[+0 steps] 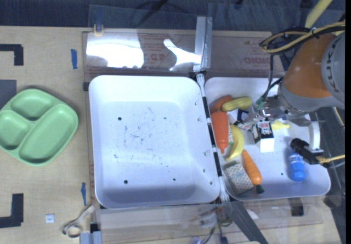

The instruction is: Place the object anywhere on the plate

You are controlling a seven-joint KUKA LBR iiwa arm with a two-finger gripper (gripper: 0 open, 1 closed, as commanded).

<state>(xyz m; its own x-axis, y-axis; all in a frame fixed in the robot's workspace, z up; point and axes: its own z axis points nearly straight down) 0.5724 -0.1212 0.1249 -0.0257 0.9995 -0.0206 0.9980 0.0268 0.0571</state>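
The green plate (37, 126), with three compartments, lies on the bench left of both bins. My gripper (256, 123) is low over the middle of the right bin (318, 182), just right of a pile of toy food. That pile holds a long orange carrot (220, 129), a yellow banana (237, 143) curving beside it and a second yellow piece (237, 103) at the back. The wrist hides what lies directly under the gripper.
The right bin also holds a small carrot (252, 167), a speckled pouch (237, 176), a blue bottle (296, 169) and a white block (267, 145). The left bin (104, 95) lies between the right bin and the plate. A clear panel stands behind it.
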